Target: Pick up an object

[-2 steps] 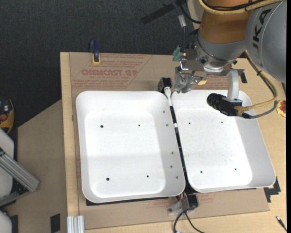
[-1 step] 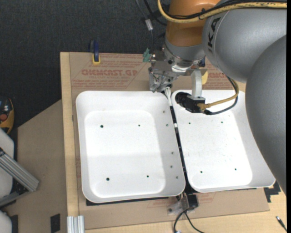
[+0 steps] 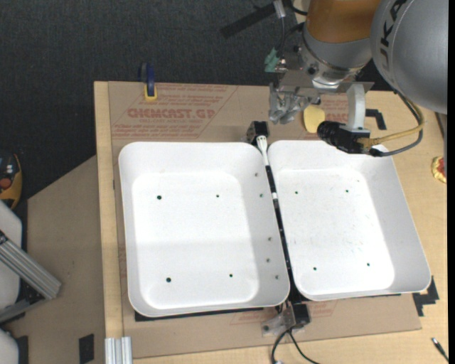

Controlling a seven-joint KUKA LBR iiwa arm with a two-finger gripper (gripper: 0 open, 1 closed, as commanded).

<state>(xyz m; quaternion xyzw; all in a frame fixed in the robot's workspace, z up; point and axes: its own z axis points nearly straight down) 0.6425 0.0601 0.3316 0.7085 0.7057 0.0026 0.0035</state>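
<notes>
My gripper (image 3: 284,108) hangs above the far edge of the bench, just beyond the gap between the left bin (image 3: 135,213) and the right bin (image 3: 405,234). A small pale yellow object (image 3: 312,118) shows right beside the gripper, on its right, near the far rim of the right bin. I cannot tell whether it touches the gripper or lies on the board behind. The grey arm with its orange band (image 3: 341,21) comes in from the top right.
A black clamp and rod (image 3: 260,135) run along the seam between the bins. A cable with a black plug (image 3: 345,136) hangs over the right bin's far rim. A blue and yellow clamp (image 3: 148,80) sits on the cardboard at the back left.
</notes>
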